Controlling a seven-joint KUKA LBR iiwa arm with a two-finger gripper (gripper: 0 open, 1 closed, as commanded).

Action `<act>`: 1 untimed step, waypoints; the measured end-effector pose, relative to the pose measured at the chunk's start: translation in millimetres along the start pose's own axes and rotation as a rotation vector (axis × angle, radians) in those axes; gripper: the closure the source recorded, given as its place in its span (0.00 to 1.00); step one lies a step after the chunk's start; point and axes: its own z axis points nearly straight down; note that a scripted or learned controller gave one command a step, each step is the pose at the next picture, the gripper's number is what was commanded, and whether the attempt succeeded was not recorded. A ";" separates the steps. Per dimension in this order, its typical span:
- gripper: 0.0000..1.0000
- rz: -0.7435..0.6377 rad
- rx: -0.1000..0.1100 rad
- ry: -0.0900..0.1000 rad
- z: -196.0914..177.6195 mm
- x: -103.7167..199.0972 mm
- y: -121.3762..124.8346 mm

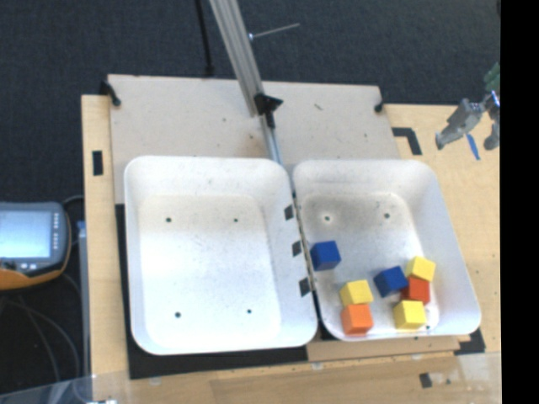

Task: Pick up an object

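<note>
Several small cubes lie in the right bin (438, 194), toward its near side. A blue cube (325, 255) sits alone by the divider. In front of it, a yellow cube (356, 292) rests just behind an orange cube (357, 318). Further right, a blue cube (390, 281), a yellow cube (423, 268), a red cube (418, 289) and another yellow cube (410, 314) are bunched together. My gripper (469, 139) hangs at the far right, beyond the bin's back right corner and well away from the cubes. It is open with nothing between its fingers.
The left bin (135, 225) stands beside the right one. A slanted aluminium bar (240, 45) runs from the top down to the gap between the bins. A small screen device (32, 236) sits at the left edge of the bench.
</note>
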 end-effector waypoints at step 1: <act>0.00 -0.006 0.011 0.004 15.9 25.2 12.5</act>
